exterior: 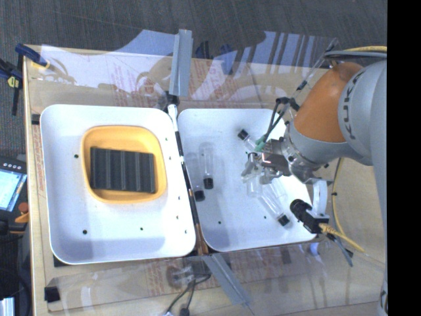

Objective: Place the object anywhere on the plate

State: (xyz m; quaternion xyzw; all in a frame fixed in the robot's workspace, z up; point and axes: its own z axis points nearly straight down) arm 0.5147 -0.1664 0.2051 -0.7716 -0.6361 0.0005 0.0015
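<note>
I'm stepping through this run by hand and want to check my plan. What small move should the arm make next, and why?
Probably lower and close the gripper on the clear vial beneath it in the right bin. The gripper sits over the clear vials there, nothing can be seen held in it, and the yellow plate in the left bin carries only its dark ridged insert.

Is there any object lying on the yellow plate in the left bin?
No. The yellow plate shows just its own dark ridged centre, with nothing resting on it.
</note>
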